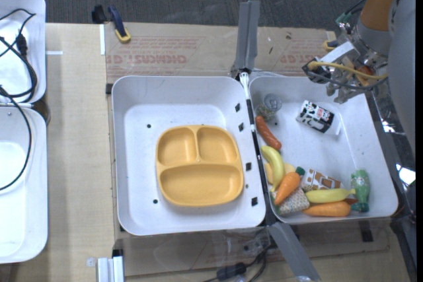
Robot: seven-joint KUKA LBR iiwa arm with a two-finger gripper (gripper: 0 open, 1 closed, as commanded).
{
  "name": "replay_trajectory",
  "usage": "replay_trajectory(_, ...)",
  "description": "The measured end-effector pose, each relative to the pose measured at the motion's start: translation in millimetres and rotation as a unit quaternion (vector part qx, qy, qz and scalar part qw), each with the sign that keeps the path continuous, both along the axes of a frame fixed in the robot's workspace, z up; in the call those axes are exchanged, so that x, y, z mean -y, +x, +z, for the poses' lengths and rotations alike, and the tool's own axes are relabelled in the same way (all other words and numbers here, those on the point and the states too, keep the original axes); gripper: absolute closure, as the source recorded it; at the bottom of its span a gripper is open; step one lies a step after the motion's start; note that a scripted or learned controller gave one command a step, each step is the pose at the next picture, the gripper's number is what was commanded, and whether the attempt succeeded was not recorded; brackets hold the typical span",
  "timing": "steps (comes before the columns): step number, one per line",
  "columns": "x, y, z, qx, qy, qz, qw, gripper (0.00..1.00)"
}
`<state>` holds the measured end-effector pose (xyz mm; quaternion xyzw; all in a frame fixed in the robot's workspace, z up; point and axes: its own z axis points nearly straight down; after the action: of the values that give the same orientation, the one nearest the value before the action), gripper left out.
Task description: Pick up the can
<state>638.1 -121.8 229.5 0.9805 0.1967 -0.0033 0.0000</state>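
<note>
A small silvery-grey round object (269,104), likely the can, lies in the right bin (370,142) near its back left corner, close to the divider. My gripper (336,79) hangs over the bin's back right edge, wrapped in yellow cables, well to the right of the can and apart from it. I see nothing held in it. A black-and-white carton (315,116) lies between the can and the gripper.
The left bin (132,142) holds a yellow divided plate (198,164). Along the right bin's left and front sides lie a red sausage (268,133), bananas (273,162), carrots (287,187), a small brown box (322,179) and a green bottle (360,189).
</note>
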Motion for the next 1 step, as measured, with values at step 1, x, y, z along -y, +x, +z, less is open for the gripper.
replay_trajectory(1, -0.1, -0.2, -0.6, -0.001, 0.0001, 0.000, 1.0000, 0.00)
